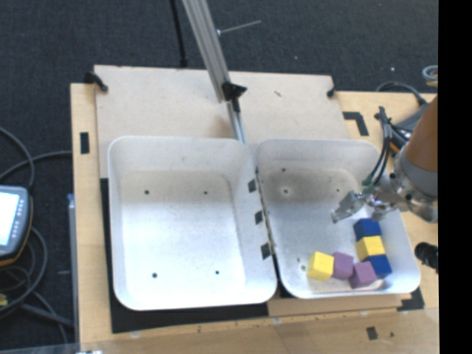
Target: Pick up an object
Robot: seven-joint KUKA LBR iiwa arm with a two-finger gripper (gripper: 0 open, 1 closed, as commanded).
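My gripper (363,209) hangs over the right part of the right bin (310,161), just above a blue cube (367,228). Its fingers stand spread, open, with nothing between them. Below the blue cube lie a yellow cube (372,246) and another blue cube (381,265). Along the bin's front edge sit a yellow cube (321,265) and two purple cubes (344,264) (363,274). The grey arm with its orange band (422,142) comes in from the right.
The left bin (177,220) stands beside the right one, a low divider (259,212) between them. A slanted metal post (210,46) rises behind the bins. Cables and a handheld screen (11,220) lie at the far left, off the bench.
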